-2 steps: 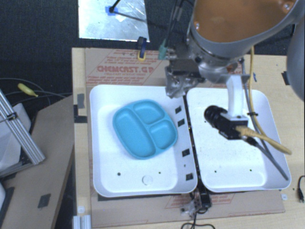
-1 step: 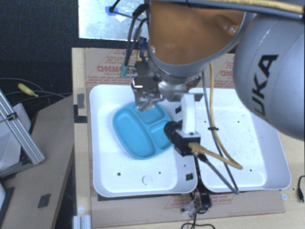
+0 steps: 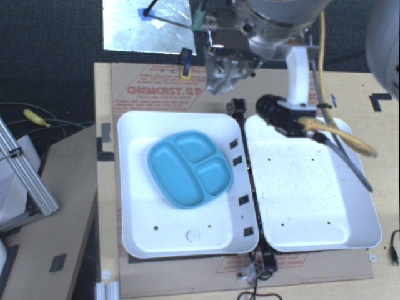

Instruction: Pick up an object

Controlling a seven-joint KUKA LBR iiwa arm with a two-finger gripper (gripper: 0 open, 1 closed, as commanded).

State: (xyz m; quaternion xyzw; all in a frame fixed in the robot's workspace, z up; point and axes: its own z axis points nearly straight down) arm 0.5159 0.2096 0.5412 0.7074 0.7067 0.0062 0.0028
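- The gripper point(image 3: 226, 74) hung at the top of the view, above the cardboard sheet point(image 3: 156, 89) behind the bins, not over either bin.
- It was a blurred grey mass from where I stood; whether it was open or closed I could not tell, and I saw nothing in its grasp.
- The arm point(image 3: 281, 5) filled the top of the view above it, grey with an orange band showing.
- A blue divided plate point(image 3: 189, 168) lay flat in the left bin point(image 3: 134, 230), near its middle, well apart from the gripper.
- The right bin point(image 3: 312, 192) sat just beside it, with a black fitting point(image 3: 281, 114) and a yellowish hose point(image 3: 340, 136) over its far edge.
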